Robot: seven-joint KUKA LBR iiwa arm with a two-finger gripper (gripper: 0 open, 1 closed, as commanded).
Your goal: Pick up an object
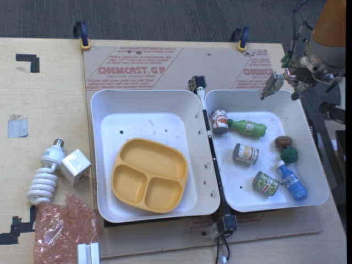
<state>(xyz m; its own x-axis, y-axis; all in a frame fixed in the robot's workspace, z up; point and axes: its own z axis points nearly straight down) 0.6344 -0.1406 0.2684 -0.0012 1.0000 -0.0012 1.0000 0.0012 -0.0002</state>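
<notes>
From the camera above the bench, my gripper (280,85) hangs at the far right corner of the right bin (308,126), up over its rim, with my grey wrist and the orange band rising out of the top right of the picture. One slim finger (270,86) shows slanting down and left toward the bin wall. I cannot tell how far apart my fingers stand, and I see nothing held between them.

Everything I might pick lies nearer the camera than my gripper, down on the floor of the right bin. Closest is the green bottle (248,127), lying on its side below and a little left of my fingertips, its cap end beside a small red-and-white can (219,121) that sits against the bin's left wall. Further toward the front is a silver can (245,154) on its side near the middle. Along the right side, well below my gripper, a brown round object (284,142) sits just above a dark green round object (289,155), and that one touches the top of a blue bottle (292,181) that runs down toward the front right corner. A green-patterned can (265,183) lies just left of the blue bottle.

The left bin (104,126) holds a yellow divided tray (149,174). Out on the bench to the left lie a spiral light bulb (46,174), a small white box (76,166) and a crumpled pink wrapper (61,231).
</notes>
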